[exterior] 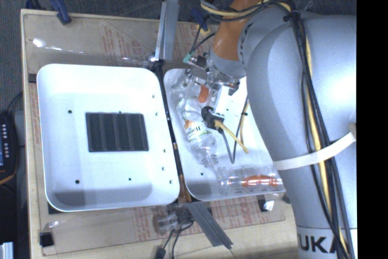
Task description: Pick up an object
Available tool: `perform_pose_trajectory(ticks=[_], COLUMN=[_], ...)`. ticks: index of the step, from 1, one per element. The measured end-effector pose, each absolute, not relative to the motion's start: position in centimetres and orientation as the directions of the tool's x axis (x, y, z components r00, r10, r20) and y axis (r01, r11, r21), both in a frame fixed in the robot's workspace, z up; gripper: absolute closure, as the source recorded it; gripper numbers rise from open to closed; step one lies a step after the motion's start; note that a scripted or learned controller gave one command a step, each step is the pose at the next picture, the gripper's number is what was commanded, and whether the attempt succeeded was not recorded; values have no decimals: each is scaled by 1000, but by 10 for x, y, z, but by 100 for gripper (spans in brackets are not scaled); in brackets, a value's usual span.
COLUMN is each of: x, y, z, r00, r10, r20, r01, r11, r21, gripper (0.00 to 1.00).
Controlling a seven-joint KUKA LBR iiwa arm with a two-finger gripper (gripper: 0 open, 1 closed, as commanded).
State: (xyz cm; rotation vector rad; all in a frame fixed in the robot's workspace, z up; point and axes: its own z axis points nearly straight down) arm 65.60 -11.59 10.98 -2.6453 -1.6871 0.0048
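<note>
My gripper (pixel 199 77) is low over the far end of the right bin (pixel 200 191), under the orange wrist band. A clear plastic bottle (pixel 195 129) with a white and orange label lies just below the gripper, running down the bin's left side. A second clear bottle (pixel 250 181) with an orange label lies along the bin's near wall. A small orange piece (pixel 204 94) shows right beside the gripper; I cannot tell what it belongs to. The arm hides the right half of this bin.
The left bin (pixel 60 100) holds a dark ribbed rectangular panel (pixel 117 131) at its middle. A grey metal bar (pixel 166 27) stands between the bins at the far edge. Blue clamps (pixel 59 7) grip the bench's far left corner.
</note>
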Motion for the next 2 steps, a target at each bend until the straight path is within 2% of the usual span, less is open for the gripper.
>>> perform_pose_trajectory(ticks=[1,2], x=[656,656], y=[-89,-89], z=[192,201], r00=[152,149], r10=[988,989], r20=[-1,-1], r01=[988,989], r11=[-152,-149], r21=[-3,-7], gripper=[100,100])
